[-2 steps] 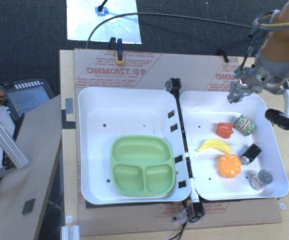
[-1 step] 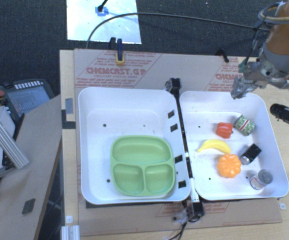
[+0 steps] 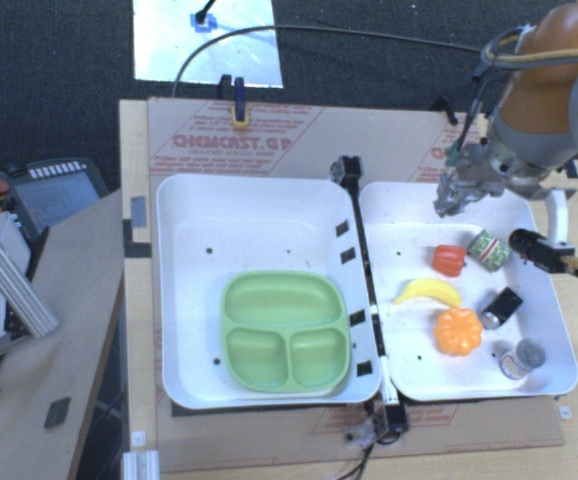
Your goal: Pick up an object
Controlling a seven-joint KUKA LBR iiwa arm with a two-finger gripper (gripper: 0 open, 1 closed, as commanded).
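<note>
Over the right bin's back edge, the gripper hangs above bare floor; can't tell from this angle how it's set, and nothing visible in it. Nearest item is the red pepper, just below it toward the front. Green-white can beside the pepper. Banana and orange pumpkin further front. Green divided plate sits in the left bin.
</note>
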